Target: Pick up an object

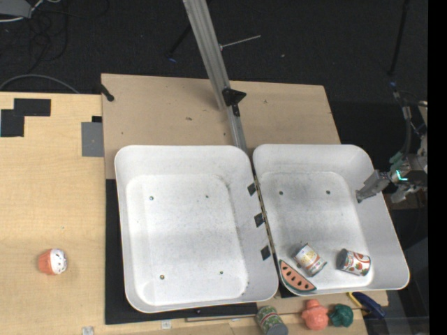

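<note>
- Claw [369, 189] sits at the right rim of the right bin [314, 160], a dark wedge pointing inward; whether it is apart or together cannot be told from the camera view, and nothing shows between it
- Candidate things lie along the near edge of that bin: a small can [309, 258] on its side, a red-and-white cup [354, 262] tipped over near it to the right, and a watermelon slice [296, 276] resting against the bin's near-left corner
- Left bin [185, 225] has only its speckled white floor
- On the worktop [42, 187] well apart to the left sits a small orange-and-white ball [52, 262]; just past the right bin's near rim lie a dark can [268, 319], a pink toy [315, 315] and a green toy [341, 315]
- Risks, as I judge them: the can and cup are round and lying down, so a closing claw may roll them aside; the slice hugs the sloping wall, where a descent could strike the rim; the claw is well apart from all three, so a small aiming error would close on bare floor
</note>
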`<state>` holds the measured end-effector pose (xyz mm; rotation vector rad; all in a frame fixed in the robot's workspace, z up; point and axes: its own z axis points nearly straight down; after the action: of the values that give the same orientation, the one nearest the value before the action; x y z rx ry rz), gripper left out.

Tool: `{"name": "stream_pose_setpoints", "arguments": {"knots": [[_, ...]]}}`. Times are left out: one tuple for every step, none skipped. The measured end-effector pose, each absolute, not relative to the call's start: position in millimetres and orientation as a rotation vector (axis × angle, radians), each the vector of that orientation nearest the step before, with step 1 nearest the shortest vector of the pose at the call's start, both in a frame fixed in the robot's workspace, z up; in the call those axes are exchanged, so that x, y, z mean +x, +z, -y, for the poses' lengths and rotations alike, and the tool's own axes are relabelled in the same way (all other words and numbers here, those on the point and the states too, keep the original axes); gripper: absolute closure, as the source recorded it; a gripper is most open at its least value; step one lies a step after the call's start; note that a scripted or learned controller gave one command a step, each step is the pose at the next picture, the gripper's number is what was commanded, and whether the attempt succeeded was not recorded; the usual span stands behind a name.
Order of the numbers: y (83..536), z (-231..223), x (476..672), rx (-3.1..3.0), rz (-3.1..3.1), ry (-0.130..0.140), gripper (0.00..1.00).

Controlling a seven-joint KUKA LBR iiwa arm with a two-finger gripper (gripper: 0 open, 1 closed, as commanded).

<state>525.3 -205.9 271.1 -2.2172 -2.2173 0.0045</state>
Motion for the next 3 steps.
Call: {"name": "stream_pose_setpoints", "arguments": {"knots": [[272.9,206.1,525.9,-2.220,2.220,0.002,0.00],[214.7,195.4,523.9,-2.215,2.216,0.006,0.00],[158.5,190.3,513.2,-2.215,2.215,0.006,0.00]]}}
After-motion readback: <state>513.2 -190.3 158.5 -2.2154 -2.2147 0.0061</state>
